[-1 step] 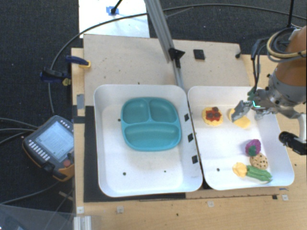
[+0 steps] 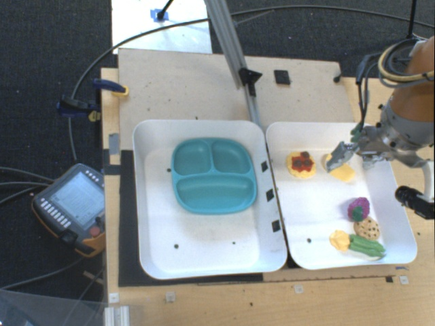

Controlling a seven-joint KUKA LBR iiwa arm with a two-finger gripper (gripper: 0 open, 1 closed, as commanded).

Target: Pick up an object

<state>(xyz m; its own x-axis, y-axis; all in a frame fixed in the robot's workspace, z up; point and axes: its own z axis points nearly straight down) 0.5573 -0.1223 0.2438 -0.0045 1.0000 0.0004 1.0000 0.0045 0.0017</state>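
Observation:
The right bin holds several toy foods. A small round pizza with red topping lies near the bin's upper left. A pale yellow piece sits just right of it. My gripper hangs low directly above that yellow piece's left edge, between it and the pizza, and hides part of the piece. Further forward lie purple grapes, a cookie, a yellow lump and a green pea pod.
The left bin holds a teal divided plate. A slanted grey pole crosses the bench behind the bins. A teach pendant lies off the bench at the left. The arm's wrist overhangs the right bin's right edge.

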